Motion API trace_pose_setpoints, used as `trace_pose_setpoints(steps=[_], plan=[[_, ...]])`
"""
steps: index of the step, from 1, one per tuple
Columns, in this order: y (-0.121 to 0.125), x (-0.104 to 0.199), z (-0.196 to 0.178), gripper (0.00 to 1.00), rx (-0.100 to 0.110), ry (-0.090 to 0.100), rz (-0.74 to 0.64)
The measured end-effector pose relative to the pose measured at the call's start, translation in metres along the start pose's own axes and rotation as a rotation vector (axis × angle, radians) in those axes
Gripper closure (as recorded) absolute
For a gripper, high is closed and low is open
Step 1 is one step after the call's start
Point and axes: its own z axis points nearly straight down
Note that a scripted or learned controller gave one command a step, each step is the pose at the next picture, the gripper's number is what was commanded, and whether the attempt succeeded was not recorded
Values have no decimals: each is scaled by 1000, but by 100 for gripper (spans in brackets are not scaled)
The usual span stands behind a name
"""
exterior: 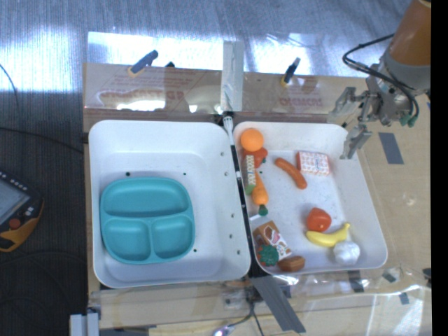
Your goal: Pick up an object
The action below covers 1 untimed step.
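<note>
My gripper (350,127) hangs over the far right corner of the right bin (366,203), with its fingers spread and nothing between them. Inside that bin lie an orange ball (251,139), a carrot (258,187), a sausage (290,172), a small pink and white box (312,163), a red tomato (318,220), a banana (327,237), a silvery ball (346,252), a printed packet (271,240) and a brown piece (291,263). The pink box is the item closest to the gripper, below and to its left.
The left bin (161,142) holds a teal divided plate (147,218). A clear upright panel (168,72) stands behind both bins. A dark handheld device (14,212) lies off the bench at far left. Cables (364,54) trail near the arm's wrist.
</note>
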Motion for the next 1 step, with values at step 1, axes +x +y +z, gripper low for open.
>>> trace_pose_setpoints(steps=[1], plan=[[11,7,146,0,1,-1,15]])
